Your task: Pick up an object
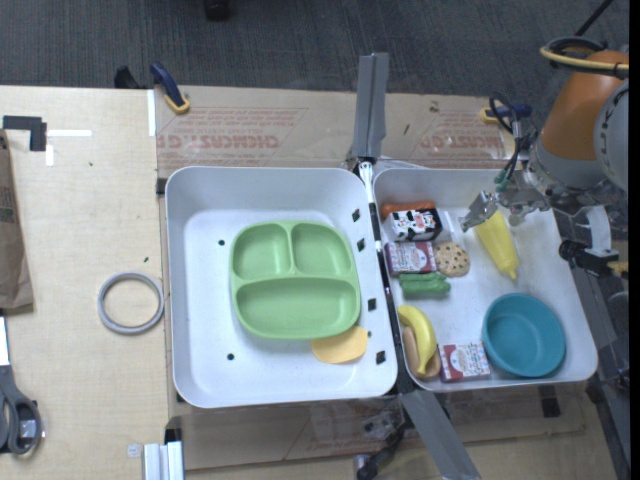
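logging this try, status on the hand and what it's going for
Hand low over right bin, at top end of yellow corn. No clear grasp seen. Cookie and blue bowl close by.

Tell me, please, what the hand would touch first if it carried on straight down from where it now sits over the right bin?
Most likely the yellow corn cob: the hand sits right at its upper end, above the right bin. Depth is hard to judge from this slanted view, so it may already be touching it.
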`<state>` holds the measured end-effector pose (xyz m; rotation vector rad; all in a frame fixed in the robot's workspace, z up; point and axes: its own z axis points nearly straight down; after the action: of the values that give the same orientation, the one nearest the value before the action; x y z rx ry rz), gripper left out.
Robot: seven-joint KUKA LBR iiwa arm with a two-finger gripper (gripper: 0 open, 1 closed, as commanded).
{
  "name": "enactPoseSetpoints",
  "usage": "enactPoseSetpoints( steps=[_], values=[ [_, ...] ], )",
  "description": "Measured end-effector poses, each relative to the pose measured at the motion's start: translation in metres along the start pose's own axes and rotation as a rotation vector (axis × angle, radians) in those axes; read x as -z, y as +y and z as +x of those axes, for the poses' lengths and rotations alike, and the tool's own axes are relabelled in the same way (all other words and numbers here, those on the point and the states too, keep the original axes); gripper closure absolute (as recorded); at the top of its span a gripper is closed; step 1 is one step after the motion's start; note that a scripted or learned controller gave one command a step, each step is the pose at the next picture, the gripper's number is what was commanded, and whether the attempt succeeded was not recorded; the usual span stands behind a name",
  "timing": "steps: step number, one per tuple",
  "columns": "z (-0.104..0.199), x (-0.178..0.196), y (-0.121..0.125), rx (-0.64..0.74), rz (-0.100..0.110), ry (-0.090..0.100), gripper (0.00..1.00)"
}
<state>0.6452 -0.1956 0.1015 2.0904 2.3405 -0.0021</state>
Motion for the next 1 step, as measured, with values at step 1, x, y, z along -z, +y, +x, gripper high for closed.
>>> enactPoseSetpoints(
  steps=[1],
  values=[
    [-0.0009, 0.0095, 0.0002, 0.000, -0.001, -0.002, 1.00]
  ],
)
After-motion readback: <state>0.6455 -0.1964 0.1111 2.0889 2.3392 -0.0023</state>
